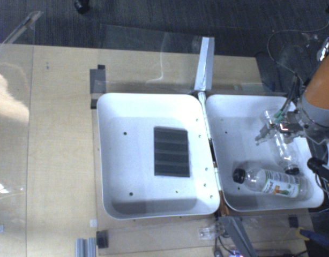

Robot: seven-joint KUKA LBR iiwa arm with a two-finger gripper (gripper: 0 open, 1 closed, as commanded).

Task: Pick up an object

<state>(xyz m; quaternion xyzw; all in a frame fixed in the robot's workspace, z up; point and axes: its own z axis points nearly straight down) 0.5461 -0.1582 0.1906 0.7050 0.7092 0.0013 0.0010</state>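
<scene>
From the camera view above the bench, the landmark is the right bin [229,143]. A clear plastic bottle [269,181] with a black cap lies on its side in the near part of this bin, cap pointing toward the left bin [116,143]. The arm [320,90] comes over the right bin's right edge. Its gripper [279,127] hangs above the middle of the bin, on the far side of the bottle and apart from it. Nothing is visible between its metal parts; if the claw is apart or together, I cannot tell. A dark ribbed pad [171,151] lies flat in the middle of the left bin.
</scene>
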